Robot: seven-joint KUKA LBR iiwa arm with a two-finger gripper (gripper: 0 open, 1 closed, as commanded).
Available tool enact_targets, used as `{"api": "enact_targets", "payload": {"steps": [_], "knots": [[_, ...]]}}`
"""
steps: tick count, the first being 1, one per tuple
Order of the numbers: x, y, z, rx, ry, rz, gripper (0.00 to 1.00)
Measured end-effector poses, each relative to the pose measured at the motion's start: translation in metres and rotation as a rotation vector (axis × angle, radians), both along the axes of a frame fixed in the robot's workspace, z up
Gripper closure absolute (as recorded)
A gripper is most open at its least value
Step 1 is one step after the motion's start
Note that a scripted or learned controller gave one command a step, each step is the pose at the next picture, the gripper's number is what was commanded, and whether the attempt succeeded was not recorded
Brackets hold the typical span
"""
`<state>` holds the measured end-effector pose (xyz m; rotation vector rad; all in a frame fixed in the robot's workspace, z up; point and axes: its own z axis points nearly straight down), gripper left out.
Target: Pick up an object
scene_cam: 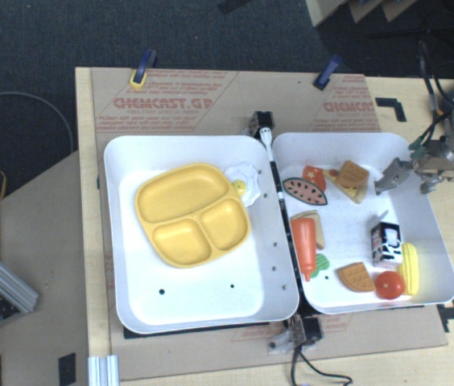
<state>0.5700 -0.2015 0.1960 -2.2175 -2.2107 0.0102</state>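
My gripper (410,177) hangs over the right bin's (440,248) far right edge, fingers spread, holding nothing.
Toy food lies below: carrot (304,240), tomato (389,285), banana (410,268), milk carton (385,243).

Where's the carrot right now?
The carrot lies in the right bin, along its left wall, tip pointing up-frame. A slice of bread sits at its top end and the watermelon slice just beyond.

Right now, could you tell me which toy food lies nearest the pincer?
The sandwich, at the right bin's far side; the milk carton and carrot lie further from the pincer.
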Motion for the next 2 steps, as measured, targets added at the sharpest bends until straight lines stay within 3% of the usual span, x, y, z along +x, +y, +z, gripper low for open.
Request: {"api": "enact_targets", "payload": {"steps": [1, 2], "knots": [[0.003, 0.0, 0.007, -0.003, -0.013, 0.003, 0.0], [0.009, -0.005, -0.041, -0.001, -0.007, 0.003, 0.0]]}}
